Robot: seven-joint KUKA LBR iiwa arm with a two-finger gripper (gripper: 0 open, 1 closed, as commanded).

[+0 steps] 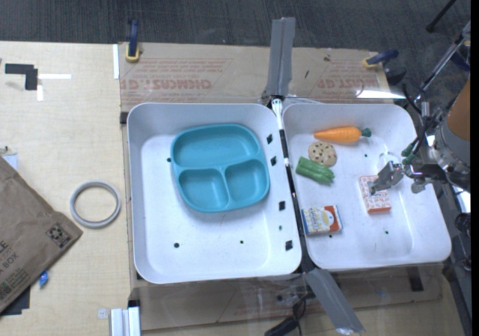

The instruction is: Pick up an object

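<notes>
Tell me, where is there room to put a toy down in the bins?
Left bin: bare floor all around the blue tray, widest below it. Right bin: free along the bottom, below the carton. It is crowded higher up, round the carrot, cookie, green pod and gripper.

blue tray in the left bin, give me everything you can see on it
The blue tray is a rounded-corner divided plate, plastic by its look, with one wide compartment across the far side and two smaller ones on the near side. All three hold nothing. It lies flat, right way up, turned slightly askew, on the floor of the left bin, toward its far half. Nothing else touches it.
</notes>
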